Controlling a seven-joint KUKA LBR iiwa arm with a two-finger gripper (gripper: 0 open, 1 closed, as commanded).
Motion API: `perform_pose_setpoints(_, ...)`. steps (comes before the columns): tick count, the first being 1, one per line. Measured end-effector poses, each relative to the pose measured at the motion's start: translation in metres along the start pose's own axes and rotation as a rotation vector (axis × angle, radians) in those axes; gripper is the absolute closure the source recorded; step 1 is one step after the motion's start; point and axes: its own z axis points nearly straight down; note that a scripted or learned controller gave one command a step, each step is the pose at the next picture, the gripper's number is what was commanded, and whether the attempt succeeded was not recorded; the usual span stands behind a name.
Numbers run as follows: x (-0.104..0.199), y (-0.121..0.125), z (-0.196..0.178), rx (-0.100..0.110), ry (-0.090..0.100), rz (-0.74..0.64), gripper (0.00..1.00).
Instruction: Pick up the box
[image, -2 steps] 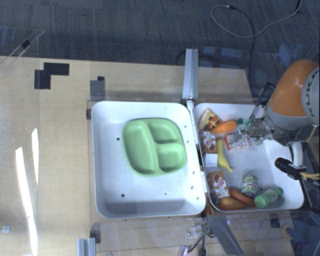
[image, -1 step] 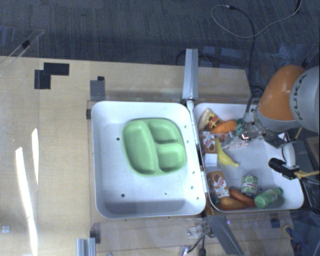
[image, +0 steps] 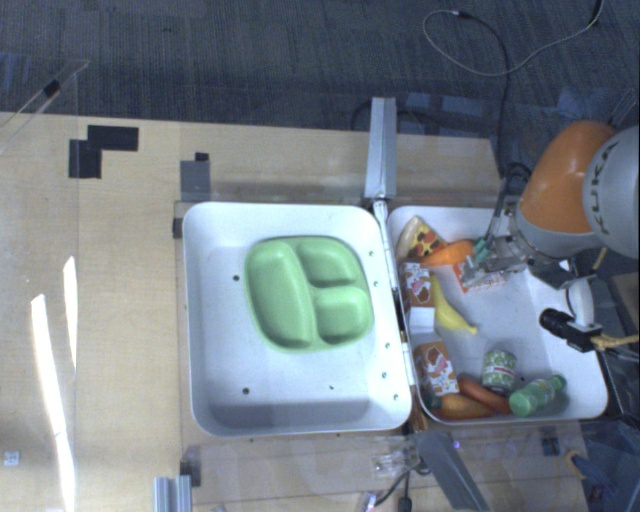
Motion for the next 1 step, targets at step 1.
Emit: perform_pose_setpoints(1, 0.0, -0.0001, 0.0, 0.0, 0.0, 0.0, 0.0)
